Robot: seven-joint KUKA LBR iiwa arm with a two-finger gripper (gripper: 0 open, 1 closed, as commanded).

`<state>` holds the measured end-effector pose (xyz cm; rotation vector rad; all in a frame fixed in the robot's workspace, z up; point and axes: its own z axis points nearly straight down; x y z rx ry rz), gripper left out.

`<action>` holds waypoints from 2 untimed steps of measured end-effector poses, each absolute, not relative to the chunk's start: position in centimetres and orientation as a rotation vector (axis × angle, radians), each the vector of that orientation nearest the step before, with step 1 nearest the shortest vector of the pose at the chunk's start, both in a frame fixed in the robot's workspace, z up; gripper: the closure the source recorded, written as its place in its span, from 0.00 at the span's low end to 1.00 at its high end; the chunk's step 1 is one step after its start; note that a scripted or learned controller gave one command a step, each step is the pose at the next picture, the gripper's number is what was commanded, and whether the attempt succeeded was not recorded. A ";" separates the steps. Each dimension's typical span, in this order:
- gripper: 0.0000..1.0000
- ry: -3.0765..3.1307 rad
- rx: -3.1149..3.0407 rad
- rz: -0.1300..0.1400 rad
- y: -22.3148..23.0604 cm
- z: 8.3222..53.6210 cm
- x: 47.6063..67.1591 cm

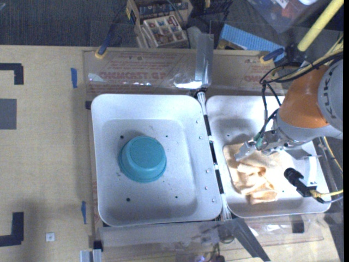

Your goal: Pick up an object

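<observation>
A teal bowl point(143, 158) sits upside down in the left bin point(109, 113). In the right bin point(229, 111) lies a heap of several tan, bread-like pieces point(252, 178) along the near side. My gripper point(260, 145) hangs low over the far end of that heap, just above or touching the top pieces. The wrist and orange band cover the bin's right part. Nothing is clearly seen between the fingers.
The ridge between the two bins point(210, 146) runs just left of the heap. A taped cardboard strip point(147, 72) lies behind the bins, and cluttered boxes point(161, 21) stand beyond it. Wooden bench top point(38, 173) spreads to the left.
</observation>
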<state>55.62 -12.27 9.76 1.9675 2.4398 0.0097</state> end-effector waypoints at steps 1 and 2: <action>0.00 2.617 1.727 0.008 -12.2 8.9 54.3; 0.00 2.492 1.900 0.006 -11.1 8.8 57.7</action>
